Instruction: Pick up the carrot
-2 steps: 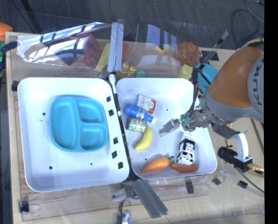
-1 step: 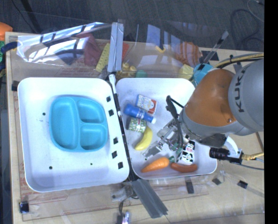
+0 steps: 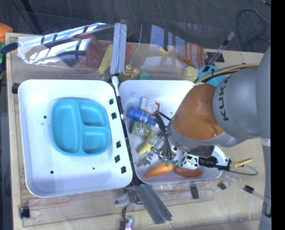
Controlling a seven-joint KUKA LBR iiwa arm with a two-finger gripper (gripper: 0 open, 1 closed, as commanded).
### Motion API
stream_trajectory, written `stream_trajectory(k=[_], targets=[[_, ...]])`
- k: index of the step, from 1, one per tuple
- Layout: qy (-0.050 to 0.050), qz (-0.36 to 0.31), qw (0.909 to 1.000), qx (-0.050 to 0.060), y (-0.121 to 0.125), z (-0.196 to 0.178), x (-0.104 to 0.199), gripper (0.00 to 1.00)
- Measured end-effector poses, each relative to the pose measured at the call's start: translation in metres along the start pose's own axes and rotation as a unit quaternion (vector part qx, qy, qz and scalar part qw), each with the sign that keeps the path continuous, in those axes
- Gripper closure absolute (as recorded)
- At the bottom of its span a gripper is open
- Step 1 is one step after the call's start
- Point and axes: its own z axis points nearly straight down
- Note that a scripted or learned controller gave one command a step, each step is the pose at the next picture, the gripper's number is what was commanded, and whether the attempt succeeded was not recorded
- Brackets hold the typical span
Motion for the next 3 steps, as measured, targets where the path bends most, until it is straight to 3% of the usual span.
stream_trajectory(k=[1,2,3], targets=[[0.007,0.123,0.9924,0.004,-0.016,-0.076,-0.027,0.0],[0.01,-0.046,0.9989,0.003,-0.029,0.008,-0.017,0.0],[0.009,0.119,0.9928,0.004,-0.021,0.008,-0.011,0.0]])
